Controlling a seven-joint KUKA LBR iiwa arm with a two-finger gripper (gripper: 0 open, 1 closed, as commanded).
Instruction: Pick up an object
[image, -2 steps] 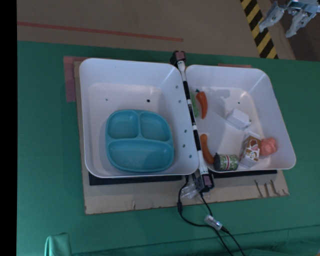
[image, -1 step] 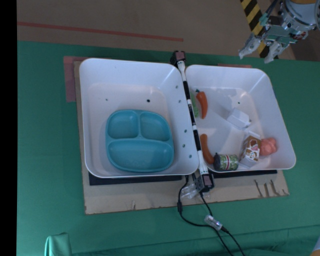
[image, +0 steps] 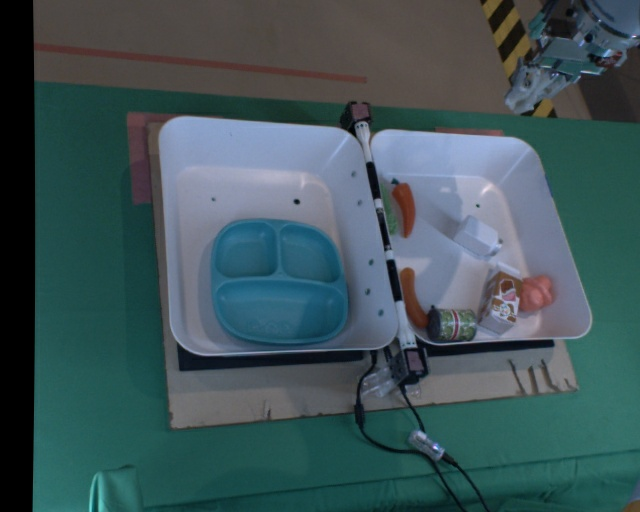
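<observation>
Nothing picked yet: the small green-labelled tin can (image: 452, 324) lies on its side at the near edge of the right white plastic bin (image: 530, 160), beside a printed carton (image: 501, 302); labels unreadable. The grey two-finger gripper (image: 528, 92) hovers high above the far corner, jaw state unclear. Next: descend over one object.

A green cloth covers the table (image: 90, 300), with brown cardboard (image: 300, 405) under two white bins: the left bin (image: 190, 160) holds a teal divided plate (image: 279, 280), the right bin (image: 520, 170) an orange carrot (image: 405, 208), a white block (image: 477, 237), a green-labelled can (image: 452, 323), a red-and-white carton (image: 501, 301) and a pink toy (image: 539, 292). At the upper right of the frame yellow-and-black hazard stripes (image: 505, 30) run beside the pale grey claw (image: 527, 90), and a red line (image: 200, 63) crosses the tan floor (image: 250, 30) at the upper left.
</observation>
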